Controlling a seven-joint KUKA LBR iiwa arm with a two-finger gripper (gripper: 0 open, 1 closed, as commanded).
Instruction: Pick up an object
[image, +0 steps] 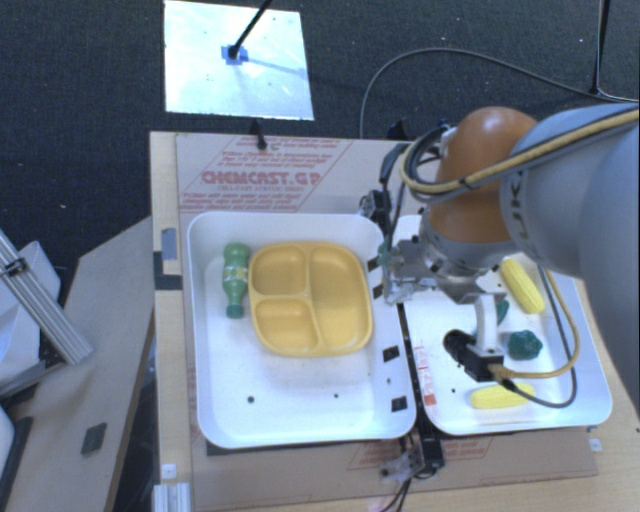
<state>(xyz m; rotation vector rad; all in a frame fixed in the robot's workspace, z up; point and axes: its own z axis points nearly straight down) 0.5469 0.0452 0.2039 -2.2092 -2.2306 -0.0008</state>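
Glossy yellow plate (310, 298) with three compartments, slim green bottle (235, 280) lying just left of plate, gripper (398, 282) just right of plate, released or clenched impossible to tell

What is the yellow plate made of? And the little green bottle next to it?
The yellow plate looks like moulded plastic: one even colour, rounded corners, three pressed-in compartments and a soft, dull sheen. The green bottle also looks like plastic, maybe a toy: smooth and green all over, with a paler band round its middle. Looks alone cannot settle either for sure.
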